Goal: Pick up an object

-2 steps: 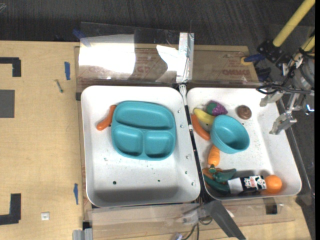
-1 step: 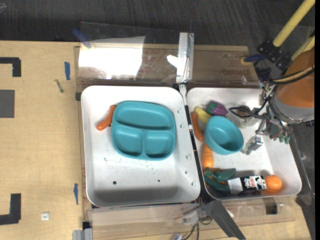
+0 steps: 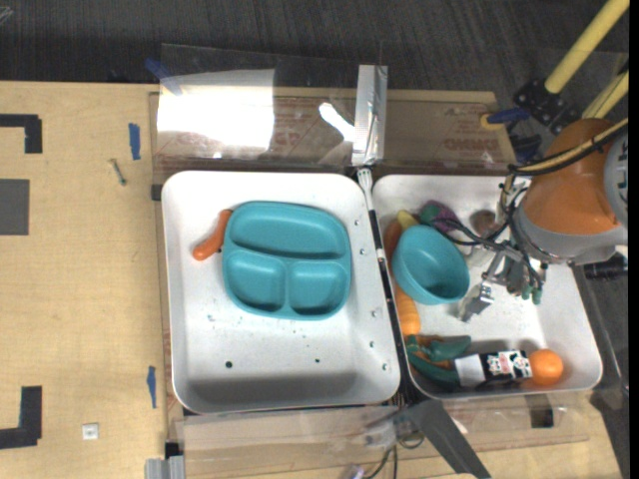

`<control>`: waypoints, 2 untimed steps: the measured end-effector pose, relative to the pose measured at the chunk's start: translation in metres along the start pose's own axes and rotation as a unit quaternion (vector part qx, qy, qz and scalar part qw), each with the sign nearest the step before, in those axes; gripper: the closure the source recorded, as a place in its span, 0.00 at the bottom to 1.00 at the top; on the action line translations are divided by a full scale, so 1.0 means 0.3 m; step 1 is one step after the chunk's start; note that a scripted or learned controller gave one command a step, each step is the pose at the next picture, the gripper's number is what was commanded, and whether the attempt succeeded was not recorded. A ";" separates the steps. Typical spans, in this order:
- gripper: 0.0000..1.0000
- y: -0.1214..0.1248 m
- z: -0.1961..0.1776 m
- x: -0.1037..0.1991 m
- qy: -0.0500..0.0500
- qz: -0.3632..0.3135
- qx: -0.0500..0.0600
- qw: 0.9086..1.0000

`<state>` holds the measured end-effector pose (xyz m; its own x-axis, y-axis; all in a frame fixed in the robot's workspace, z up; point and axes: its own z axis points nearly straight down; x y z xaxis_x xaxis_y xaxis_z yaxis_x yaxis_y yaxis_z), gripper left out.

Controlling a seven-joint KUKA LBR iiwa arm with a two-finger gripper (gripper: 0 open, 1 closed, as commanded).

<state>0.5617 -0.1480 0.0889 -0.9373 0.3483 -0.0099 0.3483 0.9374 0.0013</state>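
Observation:
My gripper (image 3: pixel 477 301) hangs over the right bin (image 3: pixel 574 312), just right of a teal bowl (image 3: pixel 430 263). It is open, with nothing between its fingers. Along the bin's front wall lie a dark bottle with a white label (image 3: pixel 491 366) and an orange ball (image 3: pixel 546 366). An orange carrot-like piece (image 3: pixel 408 314) lies below the bowl by the left wall. A green item (image 3: pixel 436 347) sits beside the bottle. Small purple and yellow pieces (image 3: pixel 431 213) lie behind the bowl.
The left bin (image 3: pixel 200 357) holds a teal divided plate (image 3: pixel 288 258) and an orange sausage-shaped toy (image 3: pixel 210 239) at the plate's left edge. The arm's orange band (image 3: pixel 569 193) hangs over the right bin's far right corner. Yellow poles (image 3: pixel 594 33) stand at the back right.

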 end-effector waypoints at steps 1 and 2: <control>0.00 -0.017 -0.005 0.272 0.000 0.033 0.000 0.999; 0.00 0.126 -0.143 -0.057 -0.005 0.063 0.005 0.998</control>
<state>0.5905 -0.1183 0.1319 -0.8860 0.4633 -0.0195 0.4635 0.8861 -0.0072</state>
